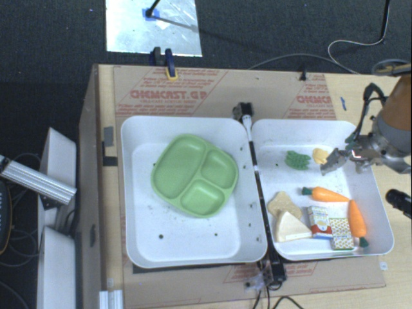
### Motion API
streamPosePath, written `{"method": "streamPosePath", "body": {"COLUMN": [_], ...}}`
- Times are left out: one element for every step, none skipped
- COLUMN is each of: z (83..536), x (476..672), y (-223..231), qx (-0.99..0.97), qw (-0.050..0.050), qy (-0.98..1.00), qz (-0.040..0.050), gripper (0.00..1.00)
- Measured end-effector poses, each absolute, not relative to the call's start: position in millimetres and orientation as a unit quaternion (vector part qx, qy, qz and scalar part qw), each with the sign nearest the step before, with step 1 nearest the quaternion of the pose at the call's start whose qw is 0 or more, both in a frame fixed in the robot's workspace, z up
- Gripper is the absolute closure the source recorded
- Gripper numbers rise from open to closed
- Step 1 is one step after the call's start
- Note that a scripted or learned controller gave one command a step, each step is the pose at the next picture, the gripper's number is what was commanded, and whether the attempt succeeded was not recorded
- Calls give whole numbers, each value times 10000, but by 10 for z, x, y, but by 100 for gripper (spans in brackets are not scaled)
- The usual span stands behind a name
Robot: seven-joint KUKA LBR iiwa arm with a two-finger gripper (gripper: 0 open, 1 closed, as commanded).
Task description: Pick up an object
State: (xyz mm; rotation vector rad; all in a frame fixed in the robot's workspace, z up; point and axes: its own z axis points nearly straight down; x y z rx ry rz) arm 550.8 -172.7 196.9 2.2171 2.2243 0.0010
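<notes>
plate [195,175] in left bin [138,192]

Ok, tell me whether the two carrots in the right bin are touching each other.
Apart. The camera view shows the flat-lying carrot ending short of the upright-angled carrot, with a thin strip of white bin floor between them.

A pale green, sectioned plastic plate [195,175] lies in the left white bin [145,250]. In the right white bin [380,227], the grey two-finger gripper [340,158] hangs at two o'clock, near a small yellow piece [319,154] and a green leafy toy [297,159]. Two orange toy carrots [328,195] [357,219], bread slices [288,215] and small cartons [328,224] cluster at five o'clock.
</notes>
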Motion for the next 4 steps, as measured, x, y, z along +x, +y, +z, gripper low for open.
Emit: {"method": "streamPosePath", "body": {"z": [843,852,953,958], "x": [5606,6334,6329,6338], "y": [-1725,-1545,-1552,-1552], "qx": [7067,7056,7045,7041], "qw": [9,14,4,23], "qy": [7075,7086,7097,7101], "qz": [5,13,0,9], "gripper": [0,0,100,0]}}
